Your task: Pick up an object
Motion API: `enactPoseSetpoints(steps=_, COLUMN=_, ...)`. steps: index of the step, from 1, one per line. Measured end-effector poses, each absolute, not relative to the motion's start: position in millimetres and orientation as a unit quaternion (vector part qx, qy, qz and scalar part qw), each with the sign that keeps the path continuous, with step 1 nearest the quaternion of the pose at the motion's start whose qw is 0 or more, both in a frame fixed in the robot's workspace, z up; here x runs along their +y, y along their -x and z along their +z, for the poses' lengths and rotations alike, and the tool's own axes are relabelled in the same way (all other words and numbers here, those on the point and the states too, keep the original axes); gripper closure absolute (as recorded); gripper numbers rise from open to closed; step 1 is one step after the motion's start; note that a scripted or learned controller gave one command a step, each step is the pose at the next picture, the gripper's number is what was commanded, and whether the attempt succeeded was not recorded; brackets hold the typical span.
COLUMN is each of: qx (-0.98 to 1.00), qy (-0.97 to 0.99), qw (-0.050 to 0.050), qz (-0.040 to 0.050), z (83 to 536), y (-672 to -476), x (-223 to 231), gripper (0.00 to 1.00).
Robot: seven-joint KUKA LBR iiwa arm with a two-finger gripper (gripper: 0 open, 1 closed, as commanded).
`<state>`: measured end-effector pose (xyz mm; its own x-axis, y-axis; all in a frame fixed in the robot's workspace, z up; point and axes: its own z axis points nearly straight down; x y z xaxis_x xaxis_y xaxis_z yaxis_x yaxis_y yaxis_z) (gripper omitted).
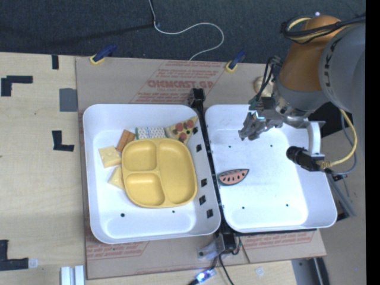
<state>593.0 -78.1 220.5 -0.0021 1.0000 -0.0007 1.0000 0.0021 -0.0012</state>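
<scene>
- Gripper (249, 129) sits over the far-left part of the right bin (309, 215), hanging from the grey arm that comes in from the right, orange band above the wrist.
- Pincer state: cannot tell. The fingertips read as one dark cluster from this angle, and nothing shows between them.
- Nearest candidate for the pick: the watermelon slice (233, 177), lying flat on the right bin floor close to the left wall, nearer the camera than the gripper. The two are apart, not touching.
- Left bin (98, 218) holds a yellow divided plate (159, 172) taking up most of the middle. Tucked around its left and far edges are small flat food pieces: a pale cracker (109, 156), a brownish piece (125, 139), and a pizza slice (183, 129) near the divider between the bins. Some lie partly under the plate rim.
- Progress, judged from the layout: nothing lifted yet. Every object rests on a bin floor; the pick itself is wholly ahead.
- What remains: line up over a target, descend, close, raise.
- Judgement: the watermelon slice is thin and flat, so a grasp could slide off it; its closeness to the bin wall may crowd one finger.
</scene>
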Motion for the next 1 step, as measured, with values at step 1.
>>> enactPoseSetpoints(steps=1, qx=-0.707, qy=0.708, qw=0.0, qz=0.0013, z=218.9, y=-589.6, x=-96.6, gripper=1.0)
